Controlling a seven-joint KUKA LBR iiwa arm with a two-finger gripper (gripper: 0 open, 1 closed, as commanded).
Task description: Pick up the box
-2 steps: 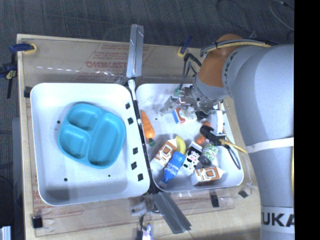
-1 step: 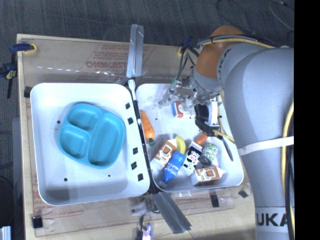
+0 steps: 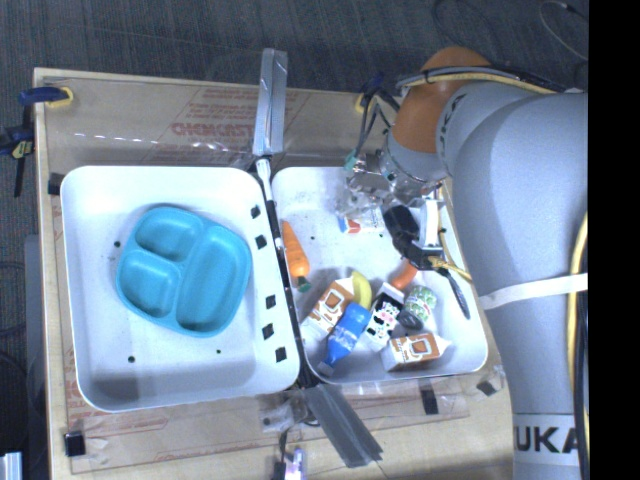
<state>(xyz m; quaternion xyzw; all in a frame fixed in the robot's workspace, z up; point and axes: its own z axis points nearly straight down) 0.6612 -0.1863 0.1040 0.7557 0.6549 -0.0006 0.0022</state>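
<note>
Bright, even overhead light, soft shadows, mild glare on the white bins.

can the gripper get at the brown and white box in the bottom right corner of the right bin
Probably yes. The box lies uncovered, with nothing over it. The gripper is at the bin's far end. The cow-patterned carton crowds one side, the bin wall another.
</note>
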